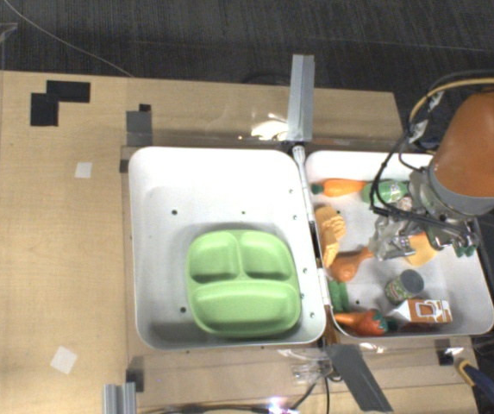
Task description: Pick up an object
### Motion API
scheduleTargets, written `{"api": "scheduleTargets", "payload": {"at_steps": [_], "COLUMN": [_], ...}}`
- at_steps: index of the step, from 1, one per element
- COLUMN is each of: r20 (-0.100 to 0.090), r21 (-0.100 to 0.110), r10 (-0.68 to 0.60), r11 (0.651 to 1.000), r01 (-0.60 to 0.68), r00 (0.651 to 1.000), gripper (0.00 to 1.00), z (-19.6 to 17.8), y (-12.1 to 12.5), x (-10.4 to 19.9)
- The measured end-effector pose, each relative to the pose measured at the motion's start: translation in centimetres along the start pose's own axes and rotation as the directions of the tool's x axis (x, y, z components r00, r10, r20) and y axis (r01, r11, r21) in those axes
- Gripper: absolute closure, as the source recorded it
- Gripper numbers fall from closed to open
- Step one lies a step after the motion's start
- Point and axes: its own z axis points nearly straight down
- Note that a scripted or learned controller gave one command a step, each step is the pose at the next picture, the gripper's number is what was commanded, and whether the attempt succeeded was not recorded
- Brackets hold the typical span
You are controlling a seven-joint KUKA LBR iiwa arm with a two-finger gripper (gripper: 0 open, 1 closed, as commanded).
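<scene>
Looking down on the bench, you see two white bins side by side: the left bin bears a green divided plate, and the right bin holds a heap of toy food beneath the arm. The gripper hangs low in the right bin, among the items near its middle. Whether it is open or closed cannot be told, because the wrist and cables cover it from above; nothing can be seen held. Judge the task as barely begun: the arm is over the clutter, but no item is lifted clear, so the grasp and the lift are both left. Candidate items lie close by. An orange carrot rests near the far wall, its long axis running left to right across the bin, leafy green end toward the arm. A brown drumstick lies just left of the gripper, tilted, its thick end down toward the divider and its thin end up toward the gripper. A small grey can stands just in front, and a flat orange carton lies lengthwise along the near wall.
</scene>
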Motion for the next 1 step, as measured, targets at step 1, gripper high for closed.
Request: {"api": "scheduleTargets", "payload": {"at_steps": [1], "r20": [0.0], "r21": [0.0], "r10": [-0.005], "r11": [1.0], "r01": [0.005], "r00": [1.0], "gripper": [1.0], "z": [-3.65], "y": [-1.51], "x": [-6.02]}}
